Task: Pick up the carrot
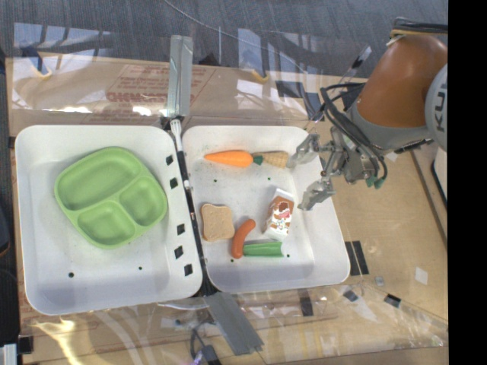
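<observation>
An orange carrot (230, 158) lies flat near the back of the right bin (327, 249), its tip pointing left. My gripper (310, 172) hovers over the bin's right side, right of the carrot and well apart from it. Its two fingers (307, 149) are spread wide, open, with nothing between them.
A tan cone-shaped piece (275, 158) touches the carrot's right end. A milk carton (281, 214), bread slice (217, 222), sausage (243, 237) and green piece (263, 249) lie in the right bin's front half. A green divided plate (111, 196) sits in the left bin (46, 280).
</observation>
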